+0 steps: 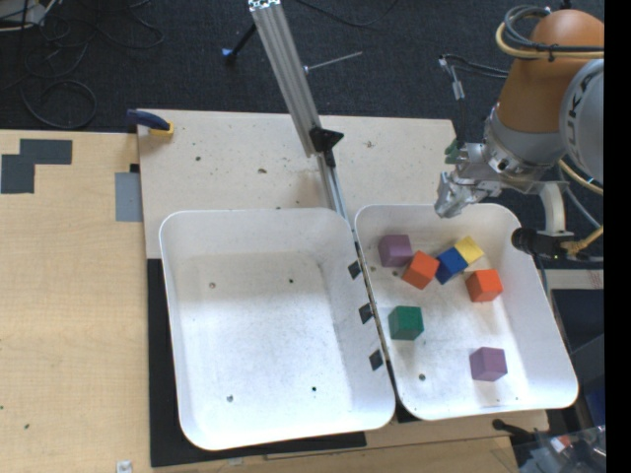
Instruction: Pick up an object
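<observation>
The right bin [532, 382] holds several small blocks: a purple one [395, 249], an orange one [421, 269], a blue one [451, 263], a yellow one [469, 251], a second orange one [483, 285], a green one [405, 322] and a second purple one [487, 363]. My gripper [451, 202] hangs above the far rim of that bin, up and behind the blue and yellow blocks. Nothing is seen between its fingers.
The left bin [197, 264] lies beside the right one, with a divider and black clips [365, 312] between them. A slanted aluminium post [292, 82] rises behind the bins. A blue-and-yellow clamp [150, 122] sits at the bench's far left corner.
</observation>
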Tool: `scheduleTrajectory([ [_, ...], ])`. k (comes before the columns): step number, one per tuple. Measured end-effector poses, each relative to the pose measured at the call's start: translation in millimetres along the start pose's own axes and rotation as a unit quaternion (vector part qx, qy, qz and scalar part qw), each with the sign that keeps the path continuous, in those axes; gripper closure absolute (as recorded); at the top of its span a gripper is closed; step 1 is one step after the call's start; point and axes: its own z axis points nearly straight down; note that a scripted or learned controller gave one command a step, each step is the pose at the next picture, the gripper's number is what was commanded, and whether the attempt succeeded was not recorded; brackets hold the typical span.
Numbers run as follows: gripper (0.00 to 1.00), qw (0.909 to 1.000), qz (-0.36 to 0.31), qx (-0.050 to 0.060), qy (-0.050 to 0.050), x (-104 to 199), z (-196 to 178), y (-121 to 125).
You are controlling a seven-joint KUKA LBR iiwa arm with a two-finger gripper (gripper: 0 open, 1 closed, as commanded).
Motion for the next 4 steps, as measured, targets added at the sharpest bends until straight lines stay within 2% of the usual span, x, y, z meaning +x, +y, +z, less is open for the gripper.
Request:
scheduleTrajectory([
  [1, 1.0, 1.0, 0.0, 0.001, 0.0, -1, -34, 1],
  [4, 1.0, 1.0, -0.002, 0.004, 0.001, 161, -29, -26],
])
